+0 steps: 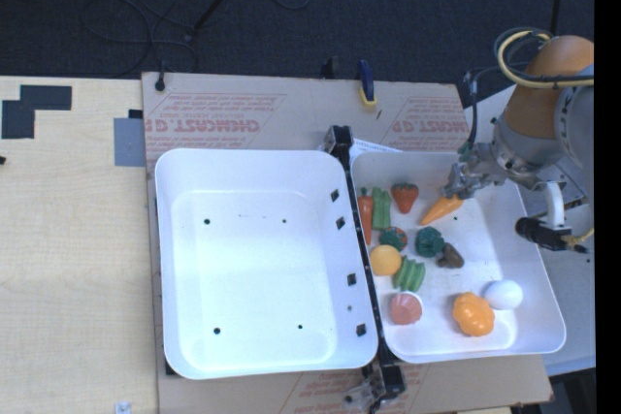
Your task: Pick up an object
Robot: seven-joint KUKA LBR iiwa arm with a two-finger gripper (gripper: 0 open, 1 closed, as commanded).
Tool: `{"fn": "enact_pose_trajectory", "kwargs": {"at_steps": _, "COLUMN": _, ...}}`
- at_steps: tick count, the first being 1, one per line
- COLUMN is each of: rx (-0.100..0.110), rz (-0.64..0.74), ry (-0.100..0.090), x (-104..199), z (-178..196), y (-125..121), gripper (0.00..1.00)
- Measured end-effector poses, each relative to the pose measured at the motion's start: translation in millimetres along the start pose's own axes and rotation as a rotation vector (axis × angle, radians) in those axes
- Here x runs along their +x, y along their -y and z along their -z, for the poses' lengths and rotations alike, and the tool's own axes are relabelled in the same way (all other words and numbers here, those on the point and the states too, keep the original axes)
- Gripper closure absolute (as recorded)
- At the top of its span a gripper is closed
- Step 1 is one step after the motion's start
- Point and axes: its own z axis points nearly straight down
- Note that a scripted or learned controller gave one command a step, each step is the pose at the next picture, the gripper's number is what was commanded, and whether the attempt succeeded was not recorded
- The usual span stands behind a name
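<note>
Orange carrot [442, 208] sits at the gripper [464, 181] tips, upper right part of the right bin [543, 325]. Its thick end meets the fingers and its point slants down-left over the bin floor. Fingers look clenched on the carrot, though the contact is small and partly hidden by the wrist, so whether it is lifted or resting I can't tell.

Arm [543, 102] enters from the right edge of the frame, grey body with the orange band near the top right.

Rest of the right bin:
- strawberry [405, 196] upper middle, left of the carrot
- second carrot [365, 213] and a green vegetable [381, 208] side by side against the left wall
- dark green broccoli-like piece [430, 241] below the held carrot, brown piece [449, 256] just beside it
- yellow lemon [385, 260] centre-left, striped green piece [409, 275] touching its right side
- pink round piece [406, 308] lower left
- orange pepper [473, 314] lower right, white egg [503, 294] just beside it

Left bin [175, 208] fills the centre of the frame, black clips along the shared edge between the bins. Both bins rest on a cardboard sheet [243, 116] on the bench.
</note>
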Motion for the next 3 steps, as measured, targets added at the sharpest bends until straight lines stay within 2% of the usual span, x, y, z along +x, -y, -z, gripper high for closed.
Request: {"fn": "enact_pose_trajectory", "kwargs": {"at_steps": 3, "rx": -0.004, "rz": 0.005, "ry": 0.001, "x": -3.5, "z": -6.7, "y": -2.6, "gripper": 1.0}}
